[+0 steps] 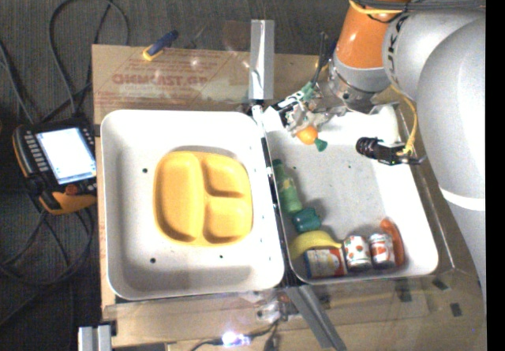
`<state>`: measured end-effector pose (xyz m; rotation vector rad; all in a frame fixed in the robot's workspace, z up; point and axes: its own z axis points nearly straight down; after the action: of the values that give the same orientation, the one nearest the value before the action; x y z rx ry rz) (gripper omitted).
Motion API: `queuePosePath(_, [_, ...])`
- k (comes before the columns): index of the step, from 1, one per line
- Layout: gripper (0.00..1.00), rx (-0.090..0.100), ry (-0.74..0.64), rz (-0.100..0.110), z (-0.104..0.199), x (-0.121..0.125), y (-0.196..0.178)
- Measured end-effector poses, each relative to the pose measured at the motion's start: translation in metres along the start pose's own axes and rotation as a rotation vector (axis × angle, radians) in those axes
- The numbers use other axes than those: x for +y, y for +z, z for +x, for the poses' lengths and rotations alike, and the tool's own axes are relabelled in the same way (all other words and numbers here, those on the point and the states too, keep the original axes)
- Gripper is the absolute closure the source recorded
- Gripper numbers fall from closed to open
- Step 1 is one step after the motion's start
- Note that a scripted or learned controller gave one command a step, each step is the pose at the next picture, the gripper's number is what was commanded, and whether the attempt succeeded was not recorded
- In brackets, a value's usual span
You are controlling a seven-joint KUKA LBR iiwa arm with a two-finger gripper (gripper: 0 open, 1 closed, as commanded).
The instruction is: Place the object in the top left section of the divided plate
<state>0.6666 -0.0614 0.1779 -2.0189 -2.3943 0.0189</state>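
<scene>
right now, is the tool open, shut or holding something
Tool: over the right bin's far left corner, a small orange object right at its tip. Whether it grips the object cannot be told.

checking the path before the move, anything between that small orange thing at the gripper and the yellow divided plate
Only the adjoining bin walls lie between the small orange object, at the gripper in the right bin, and the yellow divided plate in the left bin. The plate's sections look bare.

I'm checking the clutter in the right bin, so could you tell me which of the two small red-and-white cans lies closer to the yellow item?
The left small red-and-white can, beside the blue-labelled packet next to the yellow item; the other can lies farther right.
</scene>
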Motion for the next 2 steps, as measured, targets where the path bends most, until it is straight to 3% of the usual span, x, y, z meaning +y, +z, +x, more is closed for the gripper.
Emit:
queuePosePath(1, [1.00,0.001,0.147,-0.008,0.1053,-0.0292,-0.0008])
queuePosePath(2, [0.00,0.002,0.147,-0.008,0.1051,-0.0293,-0.0007])
